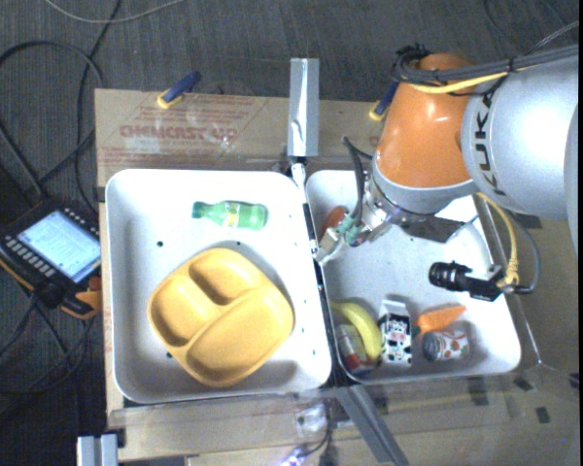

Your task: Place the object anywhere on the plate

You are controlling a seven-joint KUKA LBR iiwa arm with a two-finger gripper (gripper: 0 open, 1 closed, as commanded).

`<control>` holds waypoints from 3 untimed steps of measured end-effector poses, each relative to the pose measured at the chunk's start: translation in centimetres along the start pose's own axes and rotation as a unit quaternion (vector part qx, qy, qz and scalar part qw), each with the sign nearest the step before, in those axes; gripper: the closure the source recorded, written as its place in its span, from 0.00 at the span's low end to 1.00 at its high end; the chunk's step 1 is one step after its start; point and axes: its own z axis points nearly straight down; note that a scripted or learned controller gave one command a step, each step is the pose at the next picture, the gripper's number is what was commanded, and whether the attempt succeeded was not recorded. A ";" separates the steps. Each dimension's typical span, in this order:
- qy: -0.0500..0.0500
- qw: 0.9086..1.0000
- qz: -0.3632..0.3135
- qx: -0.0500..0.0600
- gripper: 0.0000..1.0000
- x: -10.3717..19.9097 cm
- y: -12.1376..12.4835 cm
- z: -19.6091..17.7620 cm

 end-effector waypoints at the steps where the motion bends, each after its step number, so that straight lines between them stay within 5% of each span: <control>1: -0.002 0.999 0.037 0.000 1.00 -7.1 -3.1 3.3; 2: -0.003 0.999 -0.054 -0.001 1.00 -2.0 -3.1 -4.4; 3: -0.003 0.991 -0.134 -0.001 1.00 0.7 0.3 -6.6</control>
